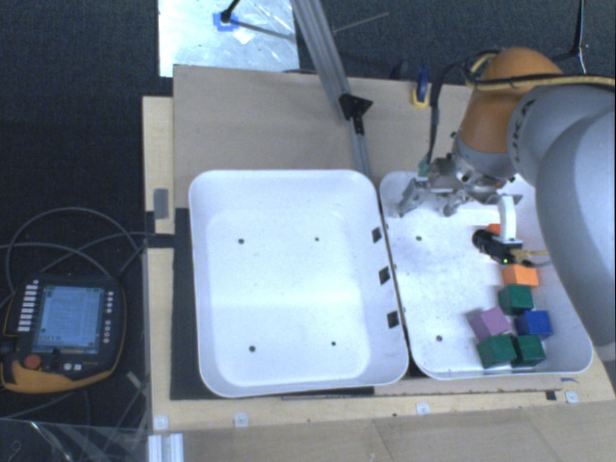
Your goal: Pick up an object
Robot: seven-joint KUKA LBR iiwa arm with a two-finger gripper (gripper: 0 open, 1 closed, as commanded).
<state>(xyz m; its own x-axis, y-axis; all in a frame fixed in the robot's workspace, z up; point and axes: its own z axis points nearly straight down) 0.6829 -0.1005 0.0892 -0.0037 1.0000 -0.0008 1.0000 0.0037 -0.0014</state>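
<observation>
Six small blocks bunched in the near corner of the right bin [433, 277]

I count three green, one blue, one purple and one orange block [521, 275]. They look rigid and light, so I'd pinch the orange one across its flat sides. My jaws hover at the bin's far end, well apart; I cannot tell how wide they stand.

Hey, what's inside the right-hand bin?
The right bin holds an orange block, a purple block, a blue block and green blocks, clustered at its near right corner. The arm covers its far right side, hiding anything there.
</observation>
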